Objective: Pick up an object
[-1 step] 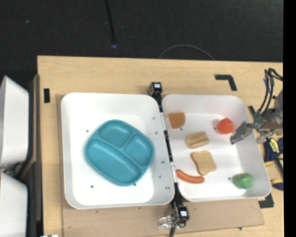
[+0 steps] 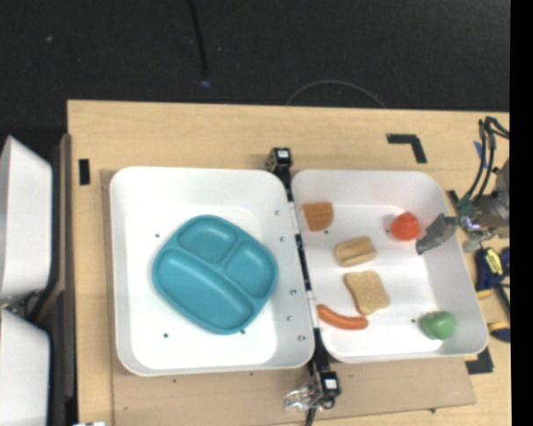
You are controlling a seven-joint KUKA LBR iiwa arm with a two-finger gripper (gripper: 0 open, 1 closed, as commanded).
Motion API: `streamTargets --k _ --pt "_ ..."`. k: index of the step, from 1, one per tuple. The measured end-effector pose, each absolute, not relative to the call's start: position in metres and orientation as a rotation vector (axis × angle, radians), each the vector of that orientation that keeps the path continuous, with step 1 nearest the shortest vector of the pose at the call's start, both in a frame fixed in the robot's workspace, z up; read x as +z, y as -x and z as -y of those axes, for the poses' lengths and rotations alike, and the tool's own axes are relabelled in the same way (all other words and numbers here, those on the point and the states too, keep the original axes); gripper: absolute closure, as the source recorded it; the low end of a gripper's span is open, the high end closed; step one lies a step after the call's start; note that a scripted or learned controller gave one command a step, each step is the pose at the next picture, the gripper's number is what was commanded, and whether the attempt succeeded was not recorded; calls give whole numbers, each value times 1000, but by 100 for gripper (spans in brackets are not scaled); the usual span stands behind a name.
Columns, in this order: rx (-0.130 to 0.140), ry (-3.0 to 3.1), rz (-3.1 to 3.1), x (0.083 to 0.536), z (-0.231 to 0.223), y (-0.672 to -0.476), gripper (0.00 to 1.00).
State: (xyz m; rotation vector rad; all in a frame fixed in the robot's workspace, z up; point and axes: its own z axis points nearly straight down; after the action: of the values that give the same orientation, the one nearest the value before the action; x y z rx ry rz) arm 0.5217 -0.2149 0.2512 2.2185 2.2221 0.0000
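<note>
Approach step, nothing grasped yet. Grey two-finger gripper hangs at right wall of shallow white right-hand bin, just beside round red tomato-like object. Finger spacing: you cannot tell. Next, judged: centre over tomato, descend, close.

We see even, fairly bright overhead light that nearly washes out the two white bins, leaving only faint, soft shadows beside the food pieces. The whole frame is soft and low in resolution, and the dark floor shows no detail.
</note>
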Motion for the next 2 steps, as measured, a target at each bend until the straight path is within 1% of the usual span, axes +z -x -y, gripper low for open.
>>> streamTargets --k 2 --pt "-4 -2226 -2218 159 221 -537 0"
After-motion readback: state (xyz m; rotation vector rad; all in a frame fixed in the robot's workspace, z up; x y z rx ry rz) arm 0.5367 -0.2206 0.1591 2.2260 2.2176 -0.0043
